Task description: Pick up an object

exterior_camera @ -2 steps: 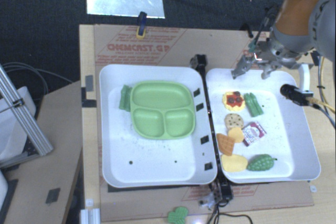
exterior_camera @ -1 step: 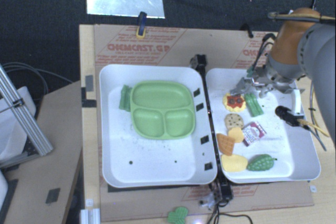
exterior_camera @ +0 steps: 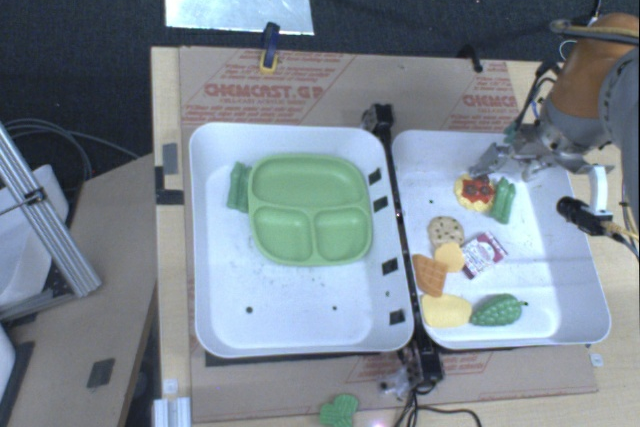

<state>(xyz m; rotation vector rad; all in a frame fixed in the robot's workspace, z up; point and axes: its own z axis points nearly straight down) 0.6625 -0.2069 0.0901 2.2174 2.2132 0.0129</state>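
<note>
Toys [exterior_camera: 478, 191] lie in the right bin [exterior_camera: 580, 305] just below the jaws, whose state I cannot tell, on a cardboard-covered counter [exterior_camera: 300, 85] over dark carpet [exterior_camera: 80, 15].

Single fixed camera: mounted above the desk [exterior_camera: 330, 80], angled downward, taking in both white bins [exterior_camera: 215, 315] whole; arm [exterior_camera: 590, 80] enters right of the bins.
</note>
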